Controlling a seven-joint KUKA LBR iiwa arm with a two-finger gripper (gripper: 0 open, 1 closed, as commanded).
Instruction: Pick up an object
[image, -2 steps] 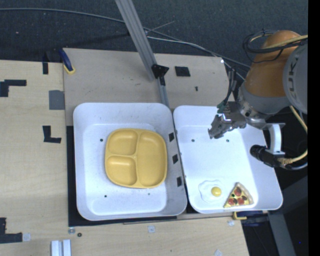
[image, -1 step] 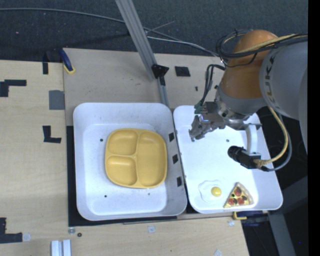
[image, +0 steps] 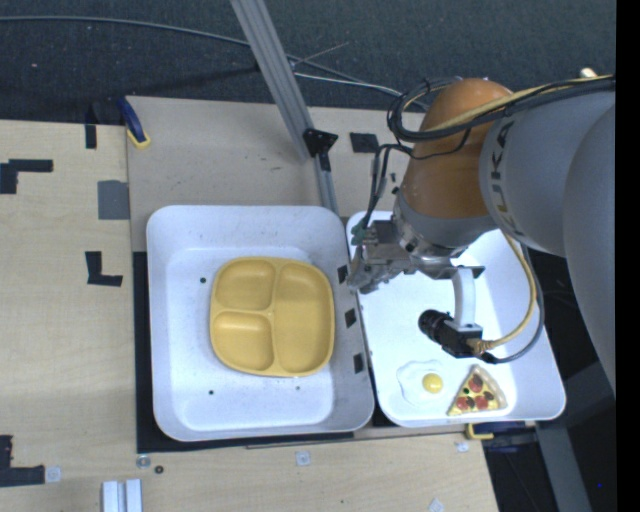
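Note:
A fried egg toy (image: 425, 382) and a pizza slice toy (image: 477, 391) lie side by side at the near end of the right bin (image: 530, 385). My gripper (image: 372, 262) hangs over the far left part of that bin, close to the wall shared with the left bin. It is well away from both toys. The arm's orange band (image: 455, 150) and grey body cover the far part of the right bin. I see nothing held under the gripper.
The left bin (image: 180, 300) holds a yellow three-compartment plate (image: 272, 315) near its middle. A grey pole (image: 285, 90) slants down to the bins' far edge. A black fitting with a yellow cable (image: 450, 332) hangs off the wrist above the right bin.

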